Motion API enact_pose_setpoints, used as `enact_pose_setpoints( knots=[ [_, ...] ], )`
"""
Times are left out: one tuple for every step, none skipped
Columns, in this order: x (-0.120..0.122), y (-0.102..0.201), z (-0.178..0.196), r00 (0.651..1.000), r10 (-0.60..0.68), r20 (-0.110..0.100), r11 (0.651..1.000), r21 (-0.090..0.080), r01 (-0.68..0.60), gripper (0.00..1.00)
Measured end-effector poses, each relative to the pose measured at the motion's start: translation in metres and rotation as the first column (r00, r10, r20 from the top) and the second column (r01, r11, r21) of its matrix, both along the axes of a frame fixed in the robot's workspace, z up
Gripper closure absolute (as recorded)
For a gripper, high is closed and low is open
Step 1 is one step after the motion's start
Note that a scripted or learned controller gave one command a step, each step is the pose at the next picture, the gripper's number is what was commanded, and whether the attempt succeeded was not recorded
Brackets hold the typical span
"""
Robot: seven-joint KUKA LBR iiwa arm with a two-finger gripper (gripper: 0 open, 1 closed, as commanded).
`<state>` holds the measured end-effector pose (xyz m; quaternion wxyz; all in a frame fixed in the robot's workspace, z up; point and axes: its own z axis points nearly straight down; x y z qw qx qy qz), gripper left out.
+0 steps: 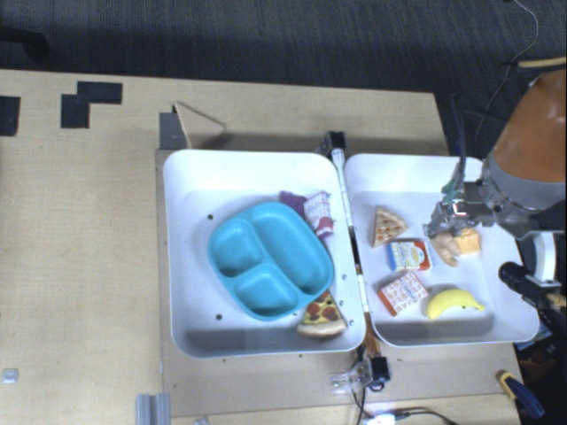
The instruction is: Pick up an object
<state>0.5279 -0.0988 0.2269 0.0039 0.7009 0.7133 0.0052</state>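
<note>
gripper (452, 224) low in right bin (505, 326), over tan piece (462, 243); blue tray (269, 259) in left bin (190, 237)

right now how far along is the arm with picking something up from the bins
Early stage. Done: the grey arm has reached into the right white bin, and its two-finger gripper is low beside a pale tan block. In hand: nothing visibly between the fingers. Left: grasp and lift. The yellow toy banana, toast-coloured triangle and small printed cartons lie untouched; the blue divided tray sits in the left bin.
</note>
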Motion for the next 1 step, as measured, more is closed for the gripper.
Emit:
enact_pose_setpoints(
  knots=[
    [0.0014, 0.0009, 0.0106, 1.000, 0.005, 0.004, 1.000, 0.000, -0.005, 1.00]
  ],
)
